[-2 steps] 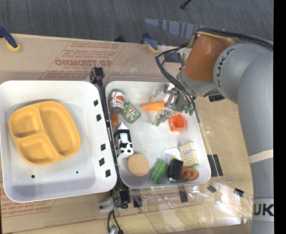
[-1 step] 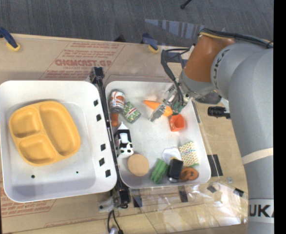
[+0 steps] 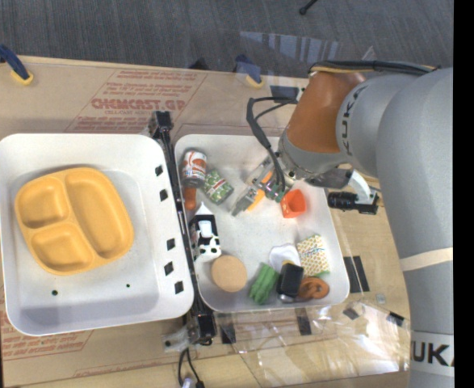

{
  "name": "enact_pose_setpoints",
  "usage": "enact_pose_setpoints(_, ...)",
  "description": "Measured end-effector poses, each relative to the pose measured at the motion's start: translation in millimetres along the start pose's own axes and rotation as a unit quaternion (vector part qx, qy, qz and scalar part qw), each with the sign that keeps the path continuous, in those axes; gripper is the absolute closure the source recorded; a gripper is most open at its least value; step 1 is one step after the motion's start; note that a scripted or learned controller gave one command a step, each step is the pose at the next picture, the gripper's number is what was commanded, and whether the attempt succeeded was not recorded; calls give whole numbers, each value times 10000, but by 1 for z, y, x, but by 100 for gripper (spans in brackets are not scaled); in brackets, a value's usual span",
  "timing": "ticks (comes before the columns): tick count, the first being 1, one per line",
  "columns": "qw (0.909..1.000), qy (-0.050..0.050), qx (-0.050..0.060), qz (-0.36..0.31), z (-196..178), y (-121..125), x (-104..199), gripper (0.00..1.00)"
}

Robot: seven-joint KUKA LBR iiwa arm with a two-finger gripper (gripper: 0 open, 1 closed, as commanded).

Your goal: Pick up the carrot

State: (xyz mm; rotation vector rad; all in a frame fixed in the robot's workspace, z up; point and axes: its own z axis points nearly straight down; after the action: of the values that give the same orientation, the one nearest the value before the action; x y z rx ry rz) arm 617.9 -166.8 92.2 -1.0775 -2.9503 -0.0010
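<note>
jaws astride carrot [image 3: 257,201]; green packet [image 3: 217,187] just left; orange cup [image 3: 293,204] right

Arm [image 3: 398,184] cut off at right and bottom edges. Wrist overhangs right bin [image 3: 333,257], hiding its upper right corner. Jaws too small and cluttered to read. Carrot [image 3: 255,201] mostly covered by gripper [image 3: 257,191], only an orange sliver visible. Tabletop [image 3: 99,95] text partly blurred.

Bright even light, soft shadows
</note>
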Motion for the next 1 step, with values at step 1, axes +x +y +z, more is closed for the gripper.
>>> enact_pose_setpoints(1, 10000, -22, -1, -32, -12, 1, -1, 100)
